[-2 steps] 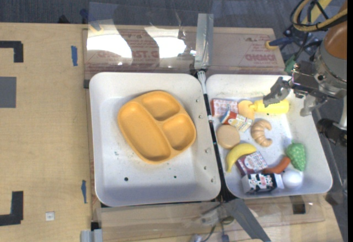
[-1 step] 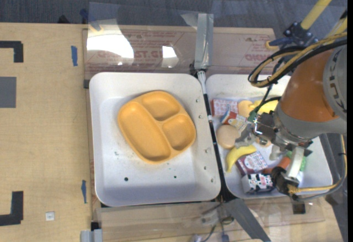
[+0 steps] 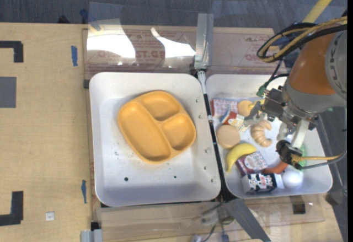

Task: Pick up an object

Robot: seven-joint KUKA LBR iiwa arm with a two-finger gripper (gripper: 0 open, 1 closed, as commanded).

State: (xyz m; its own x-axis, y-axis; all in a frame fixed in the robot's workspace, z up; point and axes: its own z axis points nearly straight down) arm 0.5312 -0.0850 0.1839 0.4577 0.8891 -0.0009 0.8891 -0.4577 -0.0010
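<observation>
Camera view shows the gripper [image 3: 258, 116] low inside the right bin [image 3: 317, 177]; whether it is open or closed I cannot tell. A croissant [image 3: 262, 134] lies just below it, perhaps touching it. To the left are a bun [image 3: 228, 136] and a banana [image 3: 241, 154], and a spotted carton [image 3: 262, 182] lies by the front wall. The left bin [image 3: 105, 141] holds a yellow divided plate [image 3: 157, 125].

Arm [image 3: 314, 73] cut off by right edge, hides upper right corner of right bin [image 3: 242, 78]. Red packet [image 3: 223, 107] print too small to read. Orange item [image 3: 274, 169] half hidden, unidentifiable.
</observation>
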